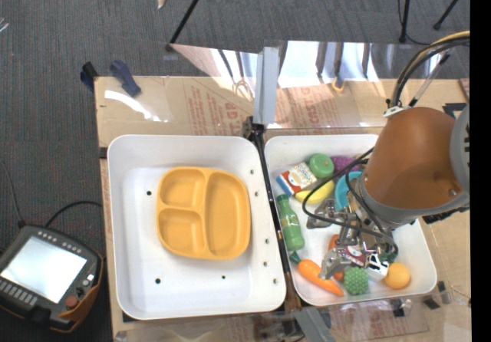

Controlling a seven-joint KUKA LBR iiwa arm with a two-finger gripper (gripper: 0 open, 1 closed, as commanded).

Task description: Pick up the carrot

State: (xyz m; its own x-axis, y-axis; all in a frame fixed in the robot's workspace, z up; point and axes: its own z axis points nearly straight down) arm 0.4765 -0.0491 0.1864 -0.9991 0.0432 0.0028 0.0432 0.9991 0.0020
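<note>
Carrot [319,277] lying flat at the near edge of the right bin [424,252], tip pointing right, a green bumpy ball [355,281] just beside it. Arm reaching in from the right, orange band [413,158] over the bin, gripper [343,254] pointing down just above the carrot; finger spacing impossible to judge. Yellow tray [204,212] in the left bin [134,172].

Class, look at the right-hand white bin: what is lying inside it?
Inside the right bin: an orange carrot, a green bottle, a green bumpy ball, a small orange fruit, and a banana. The arm covers part of the bin, hiding whatever lies beneath.
</note>
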